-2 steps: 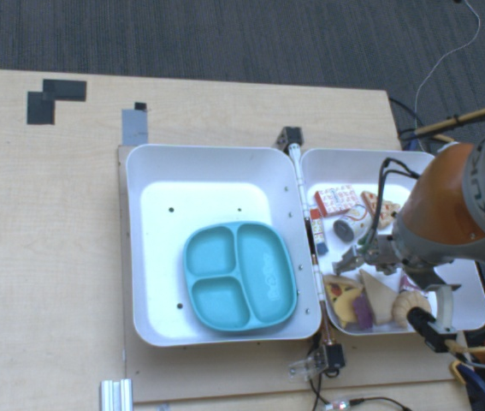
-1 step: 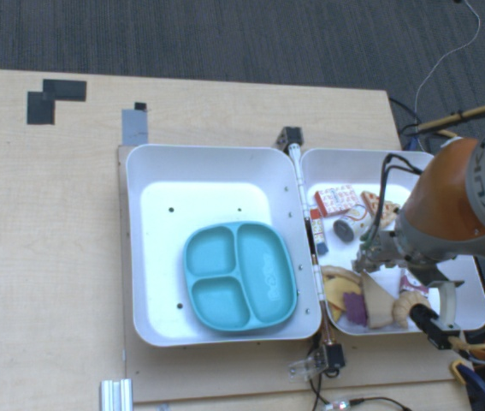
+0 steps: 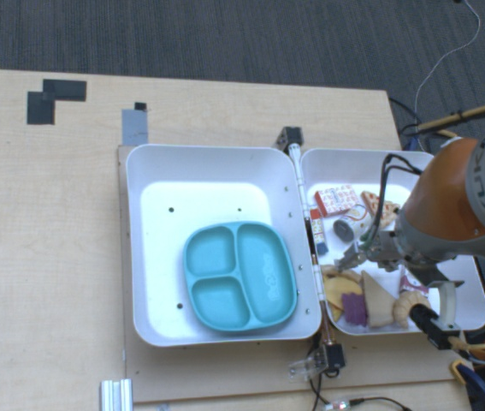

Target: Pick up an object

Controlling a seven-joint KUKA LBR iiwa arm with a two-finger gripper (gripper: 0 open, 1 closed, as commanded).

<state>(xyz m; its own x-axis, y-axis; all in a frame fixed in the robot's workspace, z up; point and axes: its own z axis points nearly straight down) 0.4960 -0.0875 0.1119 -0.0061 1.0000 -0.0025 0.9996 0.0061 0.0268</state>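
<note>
Toys lie jumbled in the right bin (image 3: 479, 308), under the arm (image 3: 447, 204): one red-and-white box (image 3: 337, 199), one purple piece (image 3: 354, 307) standing up-and-down, one tan wedge (image 3: 377, 299). One blue plate (image 3: 240, 275) with three parts sits in the left bin (image 3: 199, 187), tilted. The gripper (image 3: 370, 251) hangs low over the toys; it looks hidden, so I cannot tell its state.

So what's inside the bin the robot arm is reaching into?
The right bin holds a red-and-white packet, a purple thing and tan pieces. The arm covers whatever lies beneath it.
</note>
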